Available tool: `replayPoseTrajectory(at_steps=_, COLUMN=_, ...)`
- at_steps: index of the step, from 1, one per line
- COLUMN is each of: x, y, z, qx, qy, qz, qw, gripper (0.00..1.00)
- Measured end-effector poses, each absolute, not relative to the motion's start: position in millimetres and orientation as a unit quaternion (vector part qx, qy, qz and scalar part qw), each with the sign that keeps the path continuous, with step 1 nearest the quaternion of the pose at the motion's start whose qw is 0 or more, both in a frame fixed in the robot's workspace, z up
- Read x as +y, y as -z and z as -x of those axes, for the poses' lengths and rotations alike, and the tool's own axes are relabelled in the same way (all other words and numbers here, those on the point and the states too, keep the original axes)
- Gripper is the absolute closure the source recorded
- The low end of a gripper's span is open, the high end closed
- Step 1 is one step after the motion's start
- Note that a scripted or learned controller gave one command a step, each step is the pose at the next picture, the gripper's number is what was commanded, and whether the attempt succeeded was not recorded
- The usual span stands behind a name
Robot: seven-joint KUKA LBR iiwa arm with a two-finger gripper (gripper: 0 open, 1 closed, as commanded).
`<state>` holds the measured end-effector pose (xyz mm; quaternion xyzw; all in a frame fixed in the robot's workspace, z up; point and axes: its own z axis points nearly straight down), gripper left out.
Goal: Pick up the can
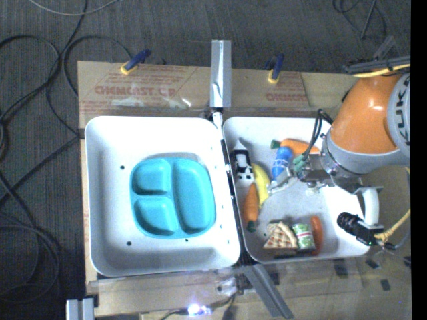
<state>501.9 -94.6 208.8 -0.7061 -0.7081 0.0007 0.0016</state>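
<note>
The can (303, 237) is small with a green label. It lies in the right bin (333, 252) near the front wall, between a sandwich wedge (280, 235) and a red piece (316, 229). My gripper (285, 179) hangs over the middle of the right bin, next to a blue bottle (282, 160) and a yellow banana (261, 182). It is well behind the can and apart from it. The orange wrist hides the bin's right rear part.
A carrot (250, 205) and a black-and-white toy (241, 166) lie along the right bin's left wall. An orange item (293, 145) sits at the back. The left bin (107, 179) holds a blue divided tray (173, 196).
</note>
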Motion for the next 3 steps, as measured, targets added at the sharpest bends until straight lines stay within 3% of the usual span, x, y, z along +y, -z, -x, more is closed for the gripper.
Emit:
replayPoseTrajectory(at_steps=1, x=-111.9, y=-91.0, z=-485.5, qx=-0.634, qy=0.0018, qz=0.773, qw=-0.001, gripper=0.0)
replayPoseTrajectory(at_steps=2, x=-98.8, y=-89.5, z=-535.0, qx=-0.623, qy=0.0014, qz=0.782, qw=-0.005, gripper=0.0)
replayPoseTrajectory(at_steps=3, x=-142.2, y=-194.5, z=-609.8, qx=-0.609, qy=-0.0019, qz=0.793, qw=-0.001, gripper=0.0)
